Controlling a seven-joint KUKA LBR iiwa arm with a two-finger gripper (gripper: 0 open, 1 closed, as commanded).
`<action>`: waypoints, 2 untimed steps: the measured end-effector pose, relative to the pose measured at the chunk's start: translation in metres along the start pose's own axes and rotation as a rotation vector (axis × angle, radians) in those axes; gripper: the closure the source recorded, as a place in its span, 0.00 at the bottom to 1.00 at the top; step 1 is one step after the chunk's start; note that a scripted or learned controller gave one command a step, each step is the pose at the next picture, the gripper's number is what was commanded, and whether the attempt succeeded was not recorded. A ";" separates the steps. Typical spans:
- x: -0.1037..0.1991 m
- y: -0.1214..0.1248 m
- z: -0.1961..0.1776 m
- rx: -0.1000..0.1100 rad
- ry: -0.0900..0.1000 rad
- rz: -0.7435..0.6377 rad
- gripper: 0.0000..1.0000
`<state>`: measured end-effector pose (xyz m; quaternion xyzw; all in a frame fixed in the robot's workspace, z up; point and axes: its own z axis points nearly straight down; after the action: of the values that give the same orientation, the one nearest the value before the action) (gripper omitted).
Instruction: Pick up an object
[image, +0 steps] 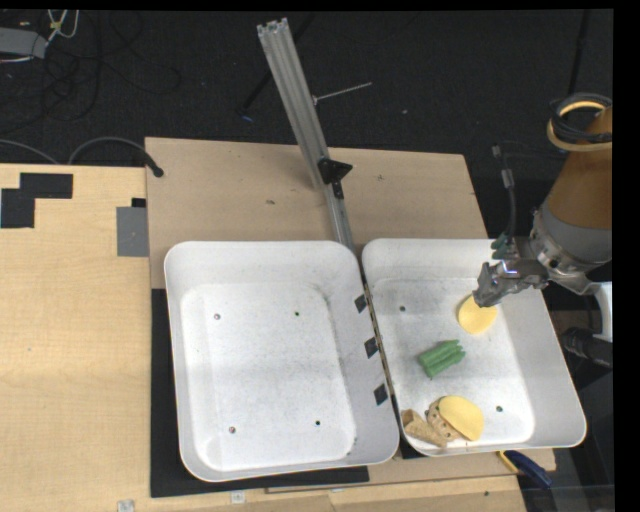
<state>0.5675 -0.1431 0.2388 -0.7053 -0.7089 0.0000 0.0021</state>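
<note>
Here, nearest the camera, the front edge of the right bin (560, 425) holds a yellow rounded object (462, 415) lying against a tan, crumpled piece (425, 428) — the 2 touch at the bin's near-left corner. A little farther in, a green ridged object (441, 357) lies tilted on the bin floor, apart from the others. Beyond it, a second yellow object (477, 318) sits near the right bin's middle-right, and the gripper (492, 288) is directly above and against its far edge; whether its tips are spread or pressed together cannot be told from this angle. The left bin (200, 300) lies beside the right one, their edges meeting at black clips. Farther back, a slanted metal rail (300, 115) rises over the wooden bench (240, 190).
</note>
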 end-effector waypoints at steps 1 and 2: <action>0.063 -0.005 0.001 0.001 0.001 -0.001 1.00; 0.126 -0.010 0.007 0.002 0.000 0.000 1.00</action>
<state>0.5570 -0.0176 0.2325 -0.7052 -0.7090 0.0007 0.0029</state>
